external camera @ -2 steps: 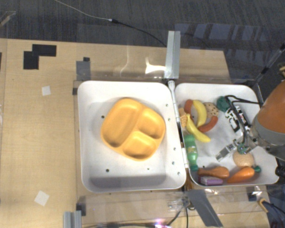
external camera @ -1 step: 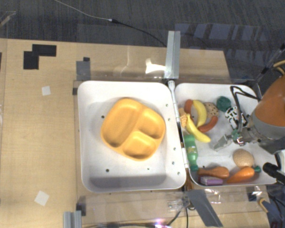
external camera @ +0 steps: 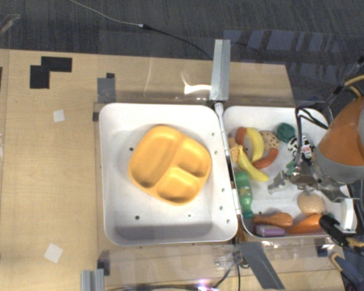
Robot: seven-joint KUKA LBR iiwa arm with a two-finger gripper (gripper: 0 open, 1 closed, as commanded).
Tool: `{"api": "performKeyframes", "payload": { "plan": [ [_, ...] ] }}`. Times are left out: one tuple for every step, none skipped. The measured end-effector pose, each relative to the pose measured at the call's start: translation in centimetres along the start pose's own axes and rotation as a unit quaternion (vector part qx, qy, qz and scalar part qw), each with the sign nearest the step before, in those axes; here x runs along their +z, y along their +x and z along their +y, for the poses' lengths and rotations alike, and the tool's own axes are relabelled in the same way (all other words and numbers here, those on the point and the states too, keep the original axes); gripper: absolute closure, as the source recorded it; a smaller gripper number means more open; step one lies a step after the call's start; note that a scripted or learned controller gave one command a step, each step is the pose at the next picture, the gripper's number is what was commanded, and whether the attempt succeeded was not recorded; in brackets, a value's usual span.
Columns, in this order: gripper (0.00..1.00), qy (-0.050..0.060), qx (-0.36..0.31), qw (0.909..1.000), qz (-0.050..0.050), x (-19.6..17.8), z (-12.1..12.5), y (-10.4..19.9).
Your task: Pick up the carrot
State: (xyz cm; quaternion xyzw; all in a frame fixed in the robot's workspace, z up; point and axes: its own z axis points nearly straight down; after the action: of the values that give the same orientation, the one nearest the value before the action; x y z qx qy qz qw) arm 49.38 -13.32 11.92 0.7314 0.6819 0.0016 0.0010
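Reaching in from the right, the grey arm [external camera: 352,144] with its orange band hangs over the right bin [external camera: 261,113], its gripper [external camera: 297,177] low above the white floor; from up here I cannot tell how it is set. The carrot [external camera: 308,224] lies at the bin's near edge, just below a tan egg-shaped thing [external camera: 310,204] and beside a purple block [external camera: 270,230]. A banana [external camera: 253,156] and a green toy [external camera: 285,130] sit farther back. The left bin [external camera: 109,162] holds a yellow divided tray [external camera: 170,162].
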Motion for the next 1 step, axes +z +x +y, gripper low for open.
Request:
{"api": "performKeyframes", "payload": {
  "plan": [
    [0.00, -0.001, 0.079, 0.9968, 0.001, 0.85, -0.27, -2.02]
  ]
}}
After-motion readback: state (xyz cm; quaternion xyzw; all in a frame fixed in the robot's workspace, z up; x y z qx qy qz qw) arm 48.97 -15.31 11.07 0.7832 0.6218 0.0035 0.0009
